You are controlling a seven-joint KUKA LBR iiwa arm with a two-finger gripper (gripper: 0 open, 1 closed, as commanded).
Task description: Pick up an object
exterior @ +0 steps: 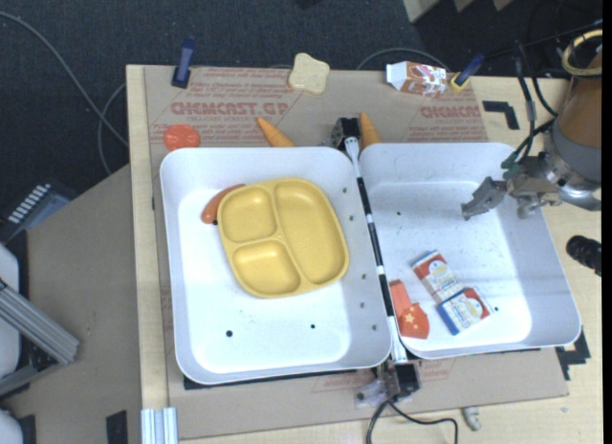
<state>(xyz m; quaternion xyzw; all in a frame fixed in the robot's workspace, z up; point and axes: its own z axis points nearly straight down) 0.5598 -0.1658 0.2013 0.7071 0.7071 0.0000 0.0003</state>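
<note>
Look in the right white bin (pixel 535 241): two small cartons with blue and red print (pixel 451 291) lie at its 6 o'clock, and a flat red packet (pixel 409 316) sits at 7 o'clock by the wall. The left white bin (pixel 191 270) holds a yellow plastic divided plate (pixel 282 236). The jaws (pixel 492 198) hang at 12 o'clock in the right bin, touching nothing; you cannot tell how wide they are.

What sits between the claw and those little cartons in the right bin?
Nothing: from the camera view, bare white bin floor separates the gripper from the small cartons.
</note>
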